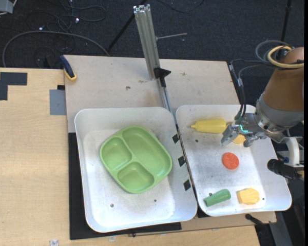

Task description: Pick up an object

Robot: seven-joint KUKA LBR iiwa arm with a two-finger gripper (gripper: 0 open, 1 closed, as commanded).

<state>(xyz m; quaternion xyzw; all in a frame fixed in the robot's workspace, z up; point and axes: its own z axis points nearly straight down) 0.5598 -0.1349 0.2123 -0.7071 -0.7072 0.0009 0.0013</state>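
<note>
The gripper (pixel 239 136) hovers with fingers spread, holding nothing, over the right shallow white bin (pixel 210 188). A yellow plastic corn cob (pixel 209 126) lies at its nine o'clock, a round orange-red toy (pixel 230 161) at its seven.

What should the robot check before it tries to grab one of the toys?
1. Toys in the right bin: yellow squeeze bottle, red round piece, green cylinder, yellow block: ok.
2. Gripper over the right bin: ok.
3. Gripper directly above a toy: cannot tell; it sits beside the squeeze bottle's end.
4. Toys spaced apart: ok.
5. Green divided plate in the left bin, out of the way: ok.
</note>
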